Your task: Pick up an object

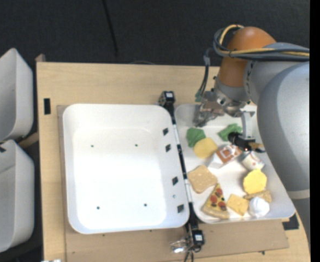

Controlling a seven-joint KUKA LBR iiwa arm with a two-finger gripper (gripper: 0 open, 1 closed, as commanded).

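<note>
End effector: dark two-finger end effector [206, 115] low over the far left corner of the right shallow white bin [277, 210]; cannot tell how far open, or whether it holds anything.
Nearest thing: green leaf-shaped toy [195, 135], just near of it.
Beside that: round yellow toy [206, 147].
Near end: pizza slice toy [217, 202], tan toast-shaped piece [201, 178].
Left bin [72, 162]: white, on the wooden surface [122, 81].

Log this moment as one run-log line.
arm: over right bin far end | gripper: low, above green piece | grasp: none visible | left bin: bare white floor
</note>
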